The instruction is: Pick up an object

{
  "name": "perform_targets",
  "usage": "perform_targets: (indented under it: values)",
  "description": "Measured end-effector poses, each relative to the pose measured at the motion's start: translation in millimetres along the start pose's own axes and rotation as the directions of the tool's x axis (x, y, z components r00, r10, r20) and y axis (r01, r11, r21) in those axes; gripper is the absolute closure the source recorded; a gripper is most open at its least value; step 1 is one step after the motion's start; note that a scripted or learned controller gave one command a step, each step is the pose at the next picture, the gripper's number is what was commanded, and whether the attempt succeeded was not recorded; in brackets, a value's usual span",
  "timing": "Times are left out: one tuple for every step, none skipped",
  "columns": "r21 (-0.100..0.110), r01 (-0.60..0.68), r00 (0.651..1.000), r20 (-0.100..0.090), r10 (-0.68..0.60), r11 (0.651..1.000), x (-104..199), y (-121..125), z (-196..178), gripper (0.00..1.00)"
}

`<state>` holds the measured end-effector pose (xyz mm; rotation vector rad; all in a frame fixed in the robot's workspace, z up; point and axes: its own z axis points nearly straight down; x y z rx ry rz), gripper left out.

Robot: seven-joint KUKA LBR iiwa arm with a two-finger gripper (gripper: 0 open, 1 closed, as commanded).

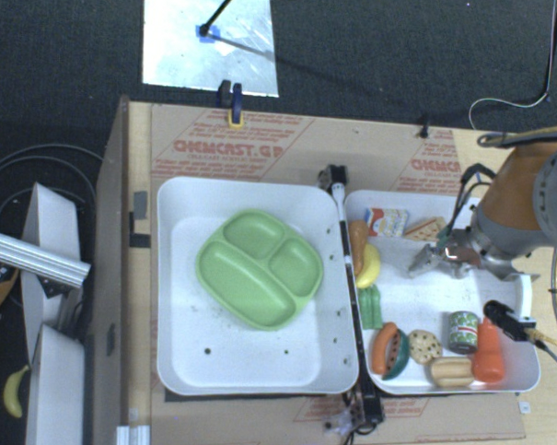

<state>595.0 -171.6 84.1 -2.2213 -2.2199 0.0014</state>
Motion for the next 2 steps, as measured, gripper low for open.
perform_targets:
  values:
    - [-0.006,0.004,1.0,0.002,-0.004,1.0,1,3,-11,1.0]
    - [-0.008,0.005,1.0,0.002,-0.005,1.0,1,4,-22,1.0]
